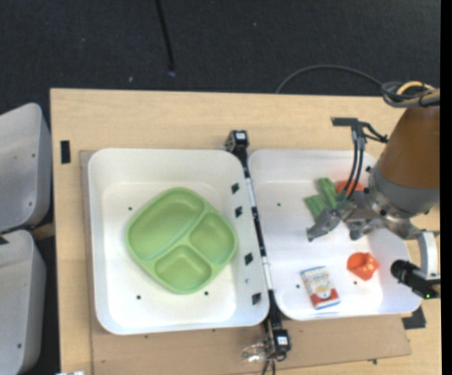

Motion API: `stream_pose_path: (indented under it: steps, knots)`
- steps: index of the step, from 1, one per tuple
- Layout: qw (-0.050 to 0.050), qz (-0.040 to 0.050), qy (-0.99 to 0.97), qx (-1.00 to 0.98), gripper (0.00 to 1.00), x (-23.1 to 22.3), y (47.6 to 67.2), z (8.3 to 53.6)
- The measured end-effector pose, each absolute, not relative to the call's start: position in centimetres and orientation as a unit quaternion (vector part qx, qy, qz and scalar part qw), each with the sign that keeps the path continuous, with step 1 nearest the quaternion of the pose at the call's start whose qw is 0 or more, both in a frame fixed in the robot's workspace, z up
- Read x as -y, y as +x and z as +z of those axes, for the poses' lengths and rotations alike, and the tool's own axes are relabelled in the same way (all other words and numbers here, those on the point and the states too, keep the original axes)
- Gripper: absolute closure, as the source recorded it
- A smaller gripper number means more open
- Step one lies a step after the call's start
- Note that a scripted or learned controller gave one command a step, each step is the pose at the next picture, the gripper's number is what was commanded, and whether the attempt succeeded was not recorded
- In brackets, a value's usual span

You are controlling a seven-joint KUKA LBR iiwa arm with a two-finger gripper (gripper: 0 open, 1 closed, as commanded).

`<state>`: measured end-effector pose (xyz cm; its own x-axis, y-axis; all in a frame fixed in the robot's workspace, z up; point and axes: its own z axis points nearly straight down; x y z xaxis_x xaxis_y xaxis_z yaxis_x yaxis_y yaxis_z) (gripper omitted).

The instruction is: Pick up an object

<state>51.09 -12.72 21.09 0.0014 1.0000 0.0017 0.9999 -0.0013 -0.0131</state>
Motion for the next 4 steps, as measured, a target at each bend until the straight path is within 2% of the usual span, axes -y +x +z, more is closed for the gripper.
stream_pose_path:
  steps: [1, 3, 4]
  knots:
    - [0.0, -0.0002, -0.707, 0.708, 0.0, 12.7, 51.4, 21.8]
    - [0.001, 0.0014, -0.707, 0.707, 0.0, 13.3, 50.8, 10.3]
    - [-0.001, -0.0003, -0.71, 0.704, 1.0, 13.4, 51.0, 11.6]
